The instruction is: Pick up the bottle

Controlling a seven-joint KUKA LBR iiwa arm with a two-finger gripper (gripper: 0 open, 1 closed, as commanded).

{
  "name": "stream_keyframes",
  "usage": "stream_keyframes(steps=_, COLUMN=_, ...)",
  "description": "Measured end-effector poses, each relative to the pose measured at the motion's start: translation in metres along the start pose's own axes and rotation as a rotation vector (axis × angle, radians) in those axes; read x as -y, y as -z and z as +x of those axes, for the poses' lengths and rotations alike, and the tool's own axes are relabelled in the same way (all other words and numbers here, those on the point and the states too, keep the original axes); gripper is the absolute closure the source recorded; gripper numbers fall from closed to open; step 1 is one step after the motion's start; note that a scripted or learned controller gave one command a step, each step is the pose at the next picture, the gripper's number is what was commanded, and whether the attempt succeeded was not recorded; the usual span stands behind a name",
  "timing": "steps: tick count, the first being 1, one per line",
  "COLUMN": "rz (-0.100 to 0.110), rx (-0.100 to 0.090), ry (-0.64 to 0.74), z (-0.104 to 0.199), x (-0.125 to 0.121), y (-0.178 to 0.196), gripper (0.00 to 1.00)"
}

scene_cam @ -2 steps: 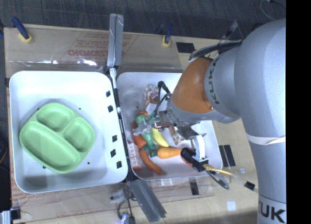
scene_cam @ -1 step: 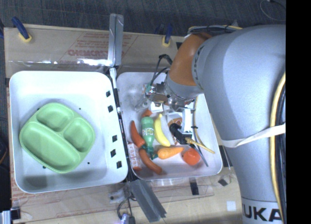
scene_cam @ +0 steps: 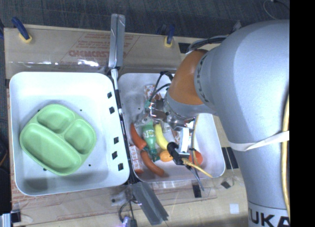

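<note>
Over the right bin [scene_cam: 212, 122], your gripper [scene_cam: 156, 117] hangs low above a pile of toy food. You cannot tell how it is set. The bottle [scene_cam: 149, 137], green-topped, lies squeezed between a banana [scene_cam: 161, 136] and a sausage [scene_cam: 138, 136]. Crowding could make you grab the wrong toy.

Even overhead light, slightly soft focus; the shallow white left bin [scene_cam: 29, 85] glares pale, with soft shadow along its near wall.

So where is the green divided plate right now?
The green divided plate lies in the left bin, toward its lower-left part, across the divider from the right bin where the arm reaches.
</note>
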State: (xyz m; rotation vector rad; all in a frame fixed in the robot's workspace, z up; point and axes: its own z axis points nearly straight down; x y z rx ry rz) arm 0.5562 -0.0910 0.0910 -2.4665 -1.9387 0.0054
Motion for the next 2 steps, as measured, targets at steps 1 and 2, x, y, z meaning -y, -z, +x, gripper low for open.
stream_keyframes(steps=1, rz=0.004, rx=-0.001, ry=0.003, z=0.000, x=0.001, y=0.009, gripper=1.00)
stream_keyframes(steps=2, rz=-0.003, rx=0.000, ry=-0.059, z=0.033, x=-0.008, y=0.146, gripper=1.00)
